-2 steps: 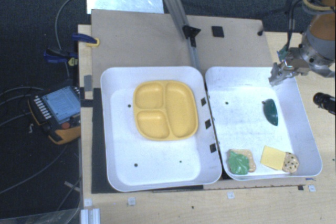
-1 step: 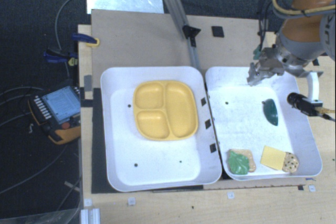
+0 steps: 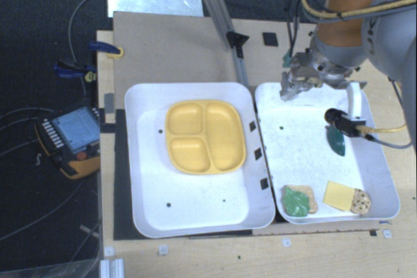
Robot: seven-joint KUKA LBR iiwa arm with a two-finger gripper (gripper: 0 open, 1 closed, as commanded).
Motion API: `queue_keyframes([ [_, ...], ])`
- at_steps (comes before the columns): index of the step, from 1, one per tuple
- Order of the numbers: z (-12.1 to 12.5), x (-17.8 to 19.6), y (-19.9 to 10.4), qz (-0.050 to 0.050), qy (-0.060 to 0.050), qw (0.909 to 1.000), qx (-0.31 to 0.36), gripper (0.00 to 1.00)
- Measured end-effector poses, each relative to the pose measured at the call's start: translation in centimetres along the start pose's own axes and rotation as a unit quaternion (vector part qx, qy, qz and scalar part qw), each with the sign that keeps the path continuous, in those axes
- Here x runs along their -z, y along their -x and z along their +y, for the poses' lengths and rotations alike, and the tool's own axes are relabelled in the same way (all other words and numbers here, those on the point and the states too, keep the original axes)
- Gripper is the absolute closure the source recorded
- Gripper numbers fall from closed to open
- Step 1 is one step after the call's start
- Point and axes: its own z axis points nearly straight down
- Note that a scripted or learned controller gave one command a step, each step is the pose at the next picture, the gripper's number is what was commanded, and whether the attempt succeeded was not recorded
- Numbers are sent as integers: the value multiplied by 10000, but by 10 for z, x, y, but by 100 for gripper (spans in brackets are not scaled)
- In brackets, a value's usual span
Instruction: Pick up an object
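Observation:
My gripper (image 3: 294, 86) hangs over the far left corner of the right bin (image 3: 306, 140), with nothing seen under it. Along the bin's near edge lie a green piece on a tan cracker (image 3: 298, 200), a yellow cheese-like slice (image 3: 339, 195) and a speckled cookie (image 3: 359, 203). A teal leaf-shaped object (image 3: 337, 140) lies near the bin's right side, below and to the right of the gripper. All of these are well apart from the gripper.
The left bin (image 3: 195, 211) holds a yellow divided plate (image 3: 205, 136). A metal pole (image 3: 218, 3) slants down to the gap between the bins. The arm's black fitting and yellow cable (image 3: 352, 124) hang over the right bin's right side.

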Motion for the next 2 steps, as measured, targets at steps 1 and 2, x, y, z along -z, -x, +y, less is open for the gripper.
queue_keyframes([
  [1,3,5,-57,3,-1,10000,2,100],
  [2,16,-10,-117,4,-4,10000,0,100],
])
